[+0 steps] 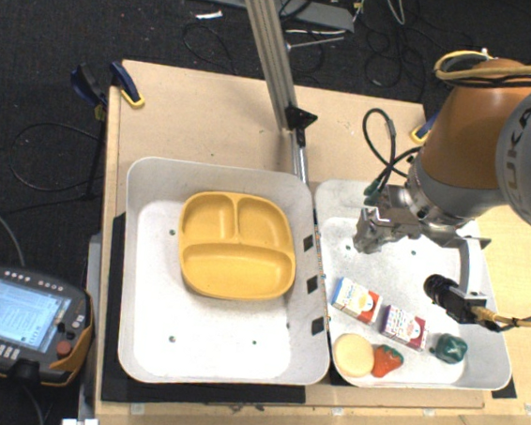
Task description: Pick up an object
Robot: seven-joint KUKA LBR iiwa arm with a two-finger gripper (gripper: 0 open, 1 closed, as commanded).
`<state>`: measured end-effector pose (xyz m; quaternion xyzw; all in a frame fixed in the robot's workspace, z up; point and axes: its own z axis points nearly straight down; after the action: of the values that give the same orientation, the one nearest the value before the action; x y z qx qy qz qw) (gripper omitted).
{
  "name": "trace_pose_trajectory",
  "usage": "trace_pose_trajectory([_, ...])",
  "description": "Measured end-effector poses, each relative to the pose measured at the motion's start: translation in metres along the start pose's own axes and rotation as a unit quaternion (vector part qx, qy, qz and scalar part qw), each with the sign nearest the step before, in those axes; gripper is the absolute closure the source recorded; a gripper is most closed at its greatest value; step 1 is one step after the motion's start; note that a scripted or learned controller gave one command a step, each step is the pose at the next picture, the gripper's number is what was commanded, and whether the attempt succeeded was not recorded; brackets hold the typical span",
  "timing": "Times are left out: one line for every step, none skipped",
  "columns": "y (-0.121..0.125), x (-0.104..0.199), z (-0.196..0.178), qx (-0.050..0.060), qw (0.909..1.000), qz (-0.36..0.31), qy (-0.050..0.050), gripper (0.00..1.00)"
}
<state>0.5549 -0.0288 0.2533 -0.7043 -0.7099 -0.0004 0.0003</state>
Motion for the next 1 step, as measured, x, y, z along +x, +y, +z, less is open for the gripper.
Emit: trace_pose_trajectory([0.0222,0.0533,0.0165,0.000,1.0000,0.000,0.000,1.00])
